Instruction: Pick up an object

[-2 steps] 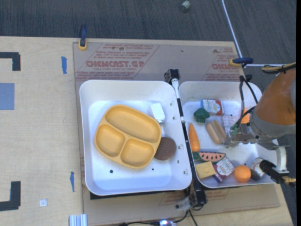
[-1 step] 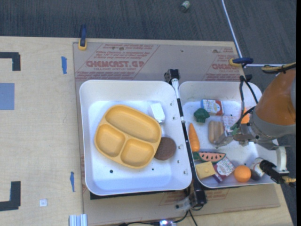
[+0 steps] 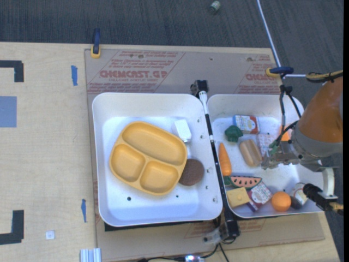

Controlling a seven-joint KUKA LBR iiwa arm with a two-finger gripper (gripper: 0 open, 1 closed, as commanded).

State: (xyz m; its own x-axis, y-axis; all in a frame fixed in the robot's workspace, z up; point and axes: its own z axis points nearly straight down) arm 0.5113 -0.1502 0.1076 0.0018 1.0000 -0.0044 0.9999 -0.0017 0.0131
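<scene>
The gripper (image 3: 271, 161) hangs over the right bin (image 3: 218, 109), just beside the hot dog (image 3: 250, 152) on its right; whether it is clenched or released cannot be told, the tool is small and dark from this angle. Nothing visible between the tips, so no object counts as held.

Candidate objects all sit in the right bin: hot dog mid-bin, carrot (image 3: 224, 158) along the left wall, broccoli (image 3: 233, 133) and a small carton (image 3: 246, 124) toward the back, watermelon slice (image 3: 245, 181), cheese wedge (image 3: 237, 196) and orange (image 3: 281, 201) toward the front. The left bin (image 3: 103, 162) carries a yellow divided plate (image 3: 148, 157) with a brown cookie (image 3: 191, 172) touching its rim.

Judgement: the hot dog is the nearest target. To do it well, centre over its middle, span its short axis, descend straight, avoid nudging the wrapper just beside it, and lift clear of the bin wall.
</scene>
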